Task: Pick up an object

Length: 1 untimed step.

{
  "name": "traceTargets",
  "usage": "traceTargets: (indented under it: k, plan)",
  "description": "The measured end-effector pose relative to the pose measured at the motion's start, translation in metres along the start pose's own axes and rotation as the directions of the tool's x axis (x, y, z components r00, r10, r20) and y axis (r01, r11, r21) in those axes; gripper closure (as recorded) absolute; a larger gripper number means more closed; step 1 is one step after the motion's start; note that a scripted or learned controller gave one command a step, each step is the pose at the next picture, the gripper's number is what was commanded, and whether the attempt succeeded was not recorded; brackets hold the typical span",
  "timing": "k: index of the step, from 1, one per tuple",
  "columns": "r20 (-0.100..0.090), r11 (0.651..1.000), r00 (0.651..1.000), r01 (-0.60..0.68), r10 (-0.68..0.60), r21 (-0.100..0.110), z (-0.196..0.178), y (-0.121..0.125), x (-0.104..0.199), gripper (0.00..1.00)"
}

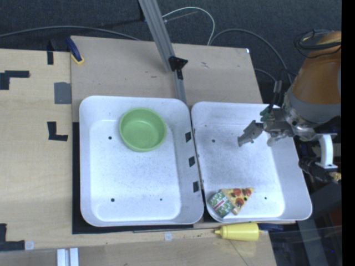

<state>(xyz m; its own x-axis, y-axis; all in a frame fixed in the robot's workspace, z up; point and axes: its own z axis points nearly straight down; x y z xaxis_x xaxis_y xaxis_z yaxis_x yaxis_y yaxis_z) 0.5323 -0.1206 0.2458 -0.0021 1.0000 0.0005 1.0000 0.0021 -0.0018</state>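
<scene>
packet [230, 199] flat in right bin [288, 176] near corner: light, crinkly, slippery; pinch raised edge. pincer [259, 133] above bin, open, holding nothing. bowl [143, 129] in left bin.

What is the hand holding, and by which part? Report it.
Nothing. The hand hangs over the right bin, with no object between its fingers. The packet lies apart, in that bin's near corner.

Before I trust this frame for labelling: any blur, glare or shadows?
Camera view: even, soft light; faint shadows inside the left bin; the end effector looks slightly blurred; the green bowl and colourful packet stay readable, without glare.
</scene>
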Motion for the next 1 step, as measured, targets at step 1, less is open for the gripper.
traceTargets:
  k: [1]
  plan:
    - [0.000, 1.000, 1.000, 0.000, 0.000, 0.000, 0.0000, 0.0000, -0.0001, 0.00]
